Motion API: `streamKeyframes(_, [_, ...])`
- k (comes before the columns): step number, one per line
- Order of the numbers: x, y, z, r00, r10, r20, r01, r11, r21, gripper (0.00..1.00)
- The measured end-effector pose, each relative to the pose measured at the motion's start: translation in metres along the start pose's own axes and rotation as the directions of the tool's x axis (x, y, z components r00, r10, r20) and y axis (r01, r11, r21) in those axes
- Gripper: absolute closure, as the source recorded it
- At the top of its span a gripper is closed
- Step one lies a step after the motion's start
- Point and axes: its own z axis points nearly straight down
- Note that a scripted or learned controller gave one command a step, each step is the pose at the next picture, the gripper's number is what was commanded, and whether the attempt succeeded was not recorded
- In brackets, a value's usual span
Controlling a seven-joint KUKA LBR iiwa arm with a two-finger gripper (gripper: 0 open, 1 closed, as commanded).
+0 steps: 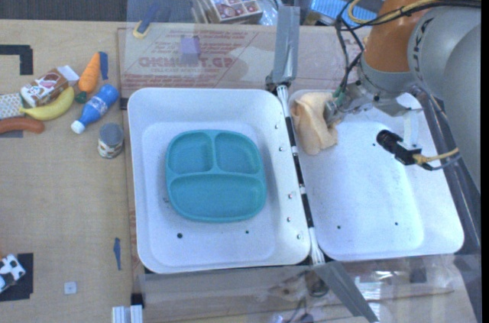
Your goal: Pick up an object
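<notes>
Pincer [334, 109] down against tan bread-like object [313, 124] in right bin [397, 226], far left corner. Cannot tell pincer's state. Not yet lifted; grasp and raise left.

My arm [451, 46] is a thick, rounded grey tube, and above my wrist sits a smooth orange band [397, 27]. Black and yellow cables [359, 8] loop beside that band. A small black part [395, 145] trails a thin yellow wire [439, 158].
</notes>
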Motion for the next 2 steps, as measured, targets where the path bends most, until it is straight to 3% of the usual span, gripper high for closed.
streamKeyframes(1, [0.033,0.008,-0.083,0.975,-0.222,-0.004,0.222,0.975,0.004,1.0])
streamKeyframes(2, [0.023,0.006,-0.092,0.814,-0.581,-0.004,0.581,0.814,0.001,1.0])
